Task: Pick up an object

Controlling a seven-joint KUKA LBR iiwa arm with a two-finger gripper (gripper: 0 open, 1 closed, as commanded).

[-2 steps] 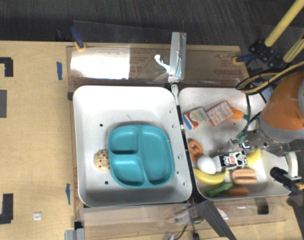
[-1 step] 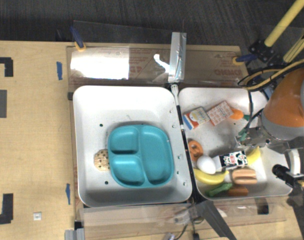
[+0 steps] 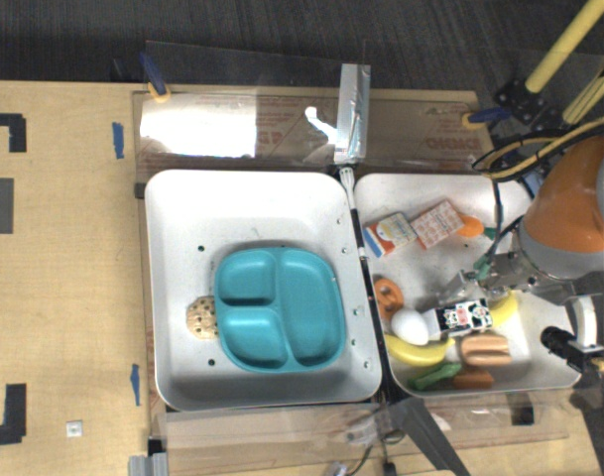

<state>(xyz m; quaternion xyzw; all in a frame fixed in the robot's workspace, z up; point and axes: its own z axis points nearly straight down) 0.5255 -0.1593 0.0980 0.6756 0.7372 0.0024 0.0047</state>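
Observation:
My gripper (image 3: 472,291) hangs low over the right bin (image 3: 421,188), reaching in from the right under the orange band of the arm (image 3: 571,211). Just below it lie a small black-and-white patterned item (image 3: 465,316), a yellow banana (image 3: 421,350), a white egg (image 3: 411,325) and a hot dog (image 3: 483,348). A green vegetable (image 3: 432,375) rests by the bin's front wall. A brown pretzel-like piece (image 3: 388,294) sits at the left wall. Farther back are a small white and orange carton (image 3: 391,232), a printed box (image 3: 439,223) and an orange piece (image 3: 469,228).
The left bin (image 3: 182,206) holds a teal divided tray (image 3: 279,307) with a speckled cookie (image 3: 201,316) at its left side. A clear plastic panel (image 3: 353,112) stands behind the bins. Cables (image 3: 540,147) trail at the upper right.

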